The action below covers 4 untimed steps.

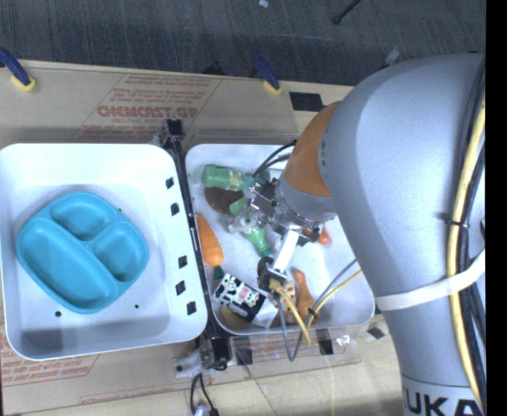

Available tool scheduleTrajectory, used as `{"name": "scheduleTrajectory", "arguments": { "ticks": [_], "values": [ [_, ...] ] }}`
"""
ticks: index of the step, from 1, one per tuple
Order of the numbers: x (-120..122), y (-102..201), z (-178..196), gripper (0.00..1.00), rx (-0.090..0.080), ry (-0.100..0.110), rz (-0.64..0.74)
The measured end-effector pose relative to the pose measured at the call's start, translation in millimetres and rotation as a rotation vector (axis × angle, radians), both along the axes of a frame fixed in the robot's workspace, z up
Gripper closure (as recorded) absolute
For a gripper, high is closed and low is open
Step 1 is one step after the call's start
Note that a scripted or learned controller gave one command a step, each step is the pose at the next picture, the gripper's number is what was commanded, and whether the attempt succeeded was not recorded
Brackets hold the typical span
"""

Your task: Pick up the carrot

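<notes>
**Inspector:** Start at the near end of the right shallow white bin (pixel 357 297). What lies there?

**Assistant:** A small black-and-white patterned box (pixel 238 295) in the near left corner, and just right of it a brown and orange piece (pixel 302 289) among yellow cables (pixel 289 310). I cannot tell what that piece is.

**Inspector:** And the task's thing?

**Assistant:** The short orange plastic carrot (pixel 210 240) lies a little farther in, along the bin's left wall, its length running near to far. It appears to rest flat, apart from the box and just left of the clutter in the middle.

**Inspector:** The hand?

**Assistant:** The grey arm's hand (pixel 266 219) hangs over the middle of the bin, right of the carrot, above a green piece (pixel 260 240). Whether it is apart or together I cannot tell; the wrist and cables mask it.

**Inspector:** Farther still?

**Assistant:** A green bottle-shaped toy (pixel 224 178) and a dark brown piece (pixel 224 201) toward the far left corner. The left bin (pixel 28 167) holds a blue divided plastic tray (pixel 80 250).

**Inspector:** Handling judgement?

**Assistant:** Likely a light, stiff, smooth toy, so prone to slip or roll. I would grip across its thicker middle, squarely. The wall beside it leaves little room for the left finger; that is the main risk.
</notes>
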<state>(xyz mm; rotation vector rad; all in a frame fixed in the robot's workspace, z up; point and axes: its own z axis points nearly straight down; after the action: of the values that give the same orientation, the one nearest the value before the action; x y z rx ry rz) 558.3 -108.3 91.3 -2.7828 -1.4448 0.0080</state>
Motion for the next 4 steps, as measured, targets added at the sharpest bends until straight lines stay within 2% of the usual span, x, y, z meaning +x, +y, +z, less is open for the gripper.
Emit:
{"name": "scheduleTrajectory", "arguments": {
  "ticks": [1, 2, 3, 4],
  "values": [
    [-59, 49, 102, 0.00, 0.001, -0.001, -0.123],
    [-34, 87, 99, 0.00, 0.001, 0.002, -0.160],
    [-70, 93, 99, 0.00, -0.003, 0.007, -0.236],
    [-70, 93, 99, 0.00, -0.003, 0.008, -0.236]
  ]
}}
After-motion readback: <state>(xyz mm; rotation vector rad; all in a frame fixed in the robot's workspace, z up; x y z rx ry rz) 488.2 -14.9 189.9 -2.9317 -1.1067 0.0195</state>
